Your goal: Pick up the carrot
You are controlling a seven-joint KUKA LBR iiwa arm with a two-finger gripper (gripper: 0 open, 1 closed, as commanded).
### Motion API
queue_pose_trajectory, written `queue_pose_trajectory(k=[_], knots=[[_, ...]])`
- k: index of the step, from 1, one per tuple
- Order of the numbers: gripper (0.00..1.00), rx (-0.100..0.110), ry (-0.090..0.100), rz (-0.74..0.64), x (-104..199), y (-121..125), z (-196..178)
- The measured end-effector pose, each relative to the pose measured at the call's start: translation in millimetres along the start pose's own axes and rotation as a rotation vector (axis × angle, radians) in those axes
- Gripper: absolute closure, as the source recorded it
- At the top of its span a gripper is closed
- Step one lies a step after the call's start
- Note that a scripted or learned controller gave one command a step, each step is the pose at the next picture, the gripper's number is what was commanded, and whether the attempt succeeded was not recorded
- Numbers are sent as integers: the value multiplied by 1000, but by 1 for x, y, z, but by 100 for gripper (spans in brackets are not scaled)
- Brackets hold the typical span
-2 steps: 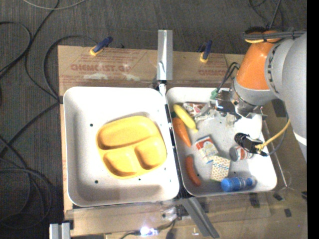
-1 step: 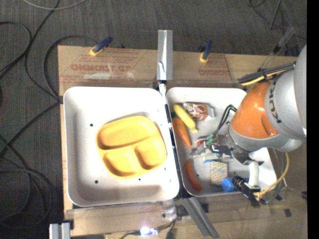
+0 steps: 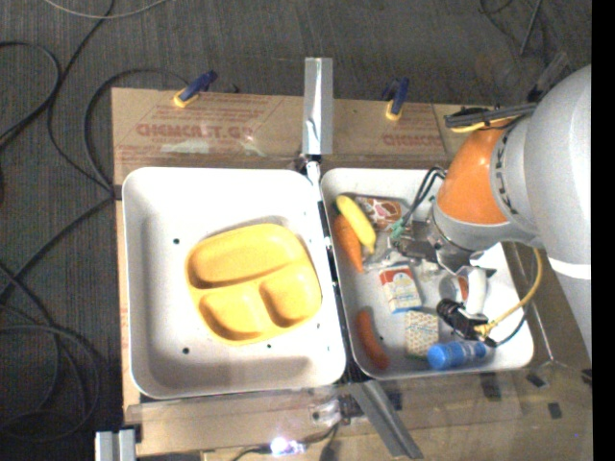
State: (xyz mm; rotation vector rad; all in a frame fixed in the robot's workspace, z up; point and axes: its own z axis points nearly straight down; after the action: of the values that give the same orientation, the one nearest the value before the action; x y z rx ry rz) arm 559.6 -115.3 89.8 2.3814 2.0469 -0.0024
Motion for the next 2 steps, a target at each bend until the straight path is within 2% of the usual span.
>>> queue_pose_trajectory(k=[1,2], knots=[[0,-8,-6,-202,19,27,2],[0,0,-1,-925,58,32,-245]])
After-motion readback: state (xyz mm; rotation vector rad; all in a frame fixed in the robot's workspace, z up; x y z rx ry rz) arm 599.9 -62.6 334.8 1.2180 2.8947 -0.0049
